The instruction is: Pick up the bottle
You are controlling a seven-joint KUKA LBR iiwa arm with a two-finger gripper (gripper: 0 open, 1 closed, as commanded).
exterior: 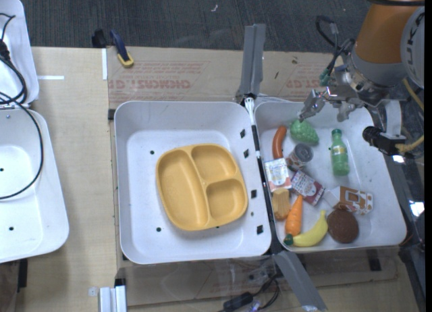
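Gripper above the right bin, bottle untouched

I see the gripper (329, 103) at upper right with fingers seemingly spread, nothing between them. Below it and slightly right, the green bottle (339, 152) lies apart in the right bin (393, 189).

Left bin (128, 169): yellow divided tray (201, 186). Right bin (388, 189): carrot (294, 215), banana (310, 234), broccoli (304, 132), sausage (279, 142), packets (278, 172).

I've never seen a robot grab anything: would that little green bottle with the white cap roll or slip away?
The small green plastic bottle lies on its side in the right white bin, so a nudge would probably roll it. Its smooth, rounded body looks slippery. It seems light and fairly stiff.
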